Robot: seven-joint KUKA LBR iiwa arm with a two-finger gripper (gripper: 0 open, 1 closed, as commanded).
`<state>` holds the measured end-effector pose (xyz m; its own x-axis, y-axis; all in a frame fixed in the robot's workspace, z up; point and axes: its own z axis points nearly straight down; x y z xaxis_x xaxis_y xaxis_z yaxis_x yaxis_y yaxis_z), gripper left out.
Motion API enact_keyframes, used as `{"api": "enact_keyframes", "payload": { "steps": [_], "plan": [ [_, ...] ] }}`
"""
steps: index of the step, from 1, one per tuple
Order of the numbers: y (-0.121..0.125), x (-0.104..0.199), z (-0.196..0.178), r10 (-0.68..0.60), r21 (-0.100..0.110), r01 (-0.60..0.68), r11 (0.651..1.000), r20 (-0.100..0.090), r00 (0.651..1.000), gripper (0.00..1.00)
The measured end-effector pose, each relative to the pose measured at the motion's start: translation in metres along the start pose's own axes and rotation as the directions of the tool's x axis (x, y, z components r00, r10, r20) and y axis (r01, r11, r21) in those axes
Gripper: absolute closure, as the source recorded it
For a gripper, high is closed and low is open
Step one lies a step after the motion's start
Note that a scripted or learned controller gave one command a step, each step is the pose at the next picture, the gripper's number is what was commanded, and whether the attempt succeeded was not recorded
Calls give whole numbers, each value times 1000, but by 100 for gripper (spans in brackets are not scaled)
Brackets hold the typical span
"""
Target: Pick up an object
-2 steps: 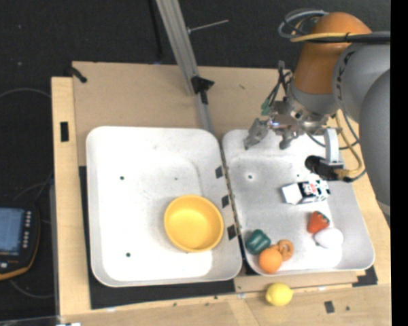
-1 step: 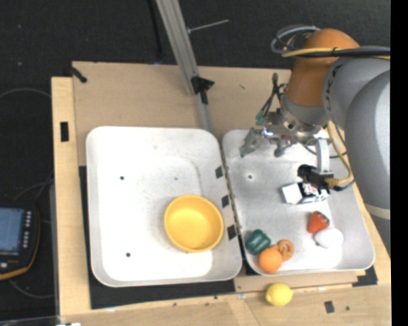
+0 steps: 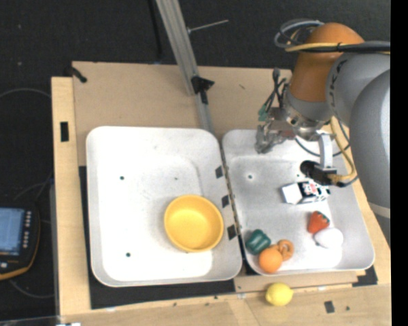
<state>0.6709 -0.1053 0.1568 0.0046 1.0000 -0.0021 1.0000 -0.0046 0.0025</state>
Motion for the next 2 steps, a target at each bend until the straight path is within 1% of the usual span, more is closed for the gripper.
{"api": "enact_keyframes", "payload": {
  "steps": [1, 2],
  "plan": [
    [0, 5, -63, -8, -5, 8, 1000, -3, 1000, 100],
    [1, 5, -49, -7, 3, 7, 1000, -1, 1000, 100]
  ]
}}
